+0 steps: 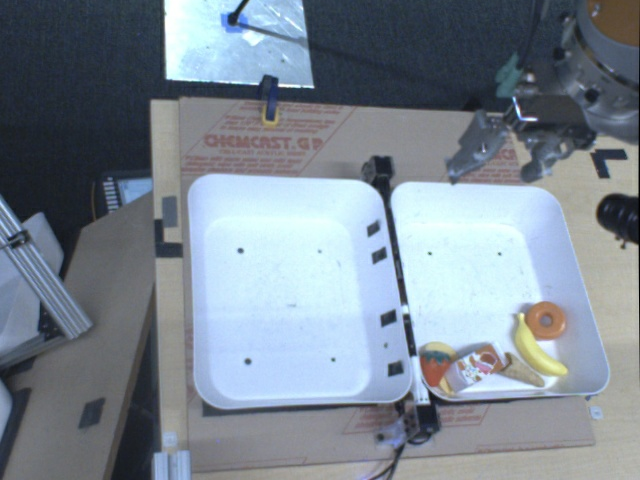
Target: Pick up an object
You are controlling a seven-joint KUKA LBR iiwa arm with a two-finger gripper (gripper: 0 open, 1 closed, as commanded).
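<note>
With the gripper [503, 151] spread wide and empty above the right bin's [470, 268] far rim, lower it over the banana [536, 348] near the front corner, straddling its width

We see even, fairly bright overhead light, with both white bins [290, 288] nearly washed out and only soft shadows along their walls. Glare flares off the metal sheet [238, 26] well left of the jaws, and the gripper [507, 153] looks slightly soft.
</note>
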